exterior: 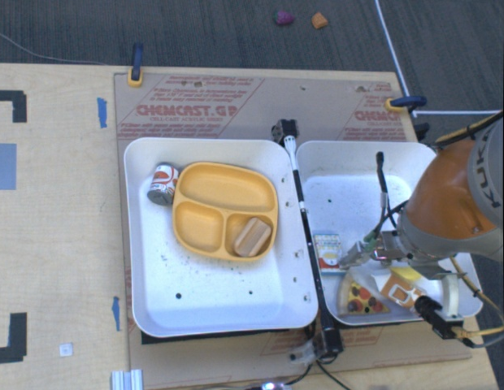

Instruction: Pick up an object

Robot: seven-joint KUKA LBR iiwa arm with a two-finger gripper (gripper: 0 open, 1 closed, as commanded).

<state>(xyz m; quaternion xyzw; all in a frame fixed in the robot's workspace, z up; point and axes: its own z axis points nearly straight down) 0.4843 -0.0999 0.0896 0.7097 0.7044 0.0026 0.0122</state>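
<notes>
My gripper (355, 256) hangs low over the front of the right bin (349, 169), with the orange-banded arm reaching in from the right. Just left of it a small white packet (327, 249) with red and blue print lies on the bin floor. In front of the gripper sits a clear pack of coloured bits (362, 299), and a yellow-orange block (402, 286) is beside that, partly under the wrist. Nothing shows between the gripper's tips.
The left bin (154, 291) bears a yellow divided plate (211, 189) with a tan block (252, 236) in its front right compartment. A small can (162, 184) lies at the plate's left. A black clip (284, 128) sits where the bins meet.
</notes>
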